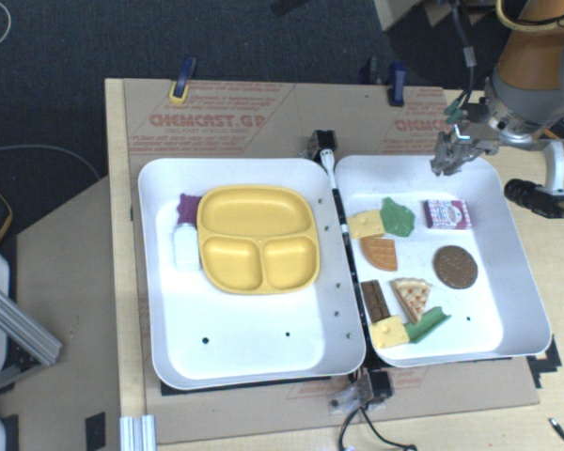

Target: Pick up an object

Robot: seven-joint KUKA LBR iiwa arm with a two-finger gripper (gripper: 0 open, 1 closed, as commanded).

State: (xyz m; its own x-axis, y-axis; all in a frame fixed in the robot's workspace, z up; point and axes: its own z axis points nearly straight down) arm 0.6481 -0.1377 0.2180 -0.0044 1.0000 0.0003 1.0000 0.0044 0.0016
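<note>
My gripper (pixel 446 163) hangs over the far edge of the right bin (pixel 522 280), with nothing seen between its tips. Below it in that bin lie a pink-and-white packet (pixel 446 214), a green leaf-shaped piece (pixel 397 217), a yellow cheese square (pixel 365 224), an orange-brown slice (pixel 380 253), a round brown cookie (pixel 455 266), a dark chocolate bar (pixel 375 299), a triangular sandwich wedge (pixel 413 298), a green strip (pixel 428 325) and a second yellow block (pixel 388 332).
The left bin (pixel 169 336) holds a yellow divided tray (pixel 258 238), with a white bottle (pixel 185 247) and a purple item (pixel 188 206) at its left side. A black clamp (pixel 323 144) sits between the bins at the far edge.
</note>
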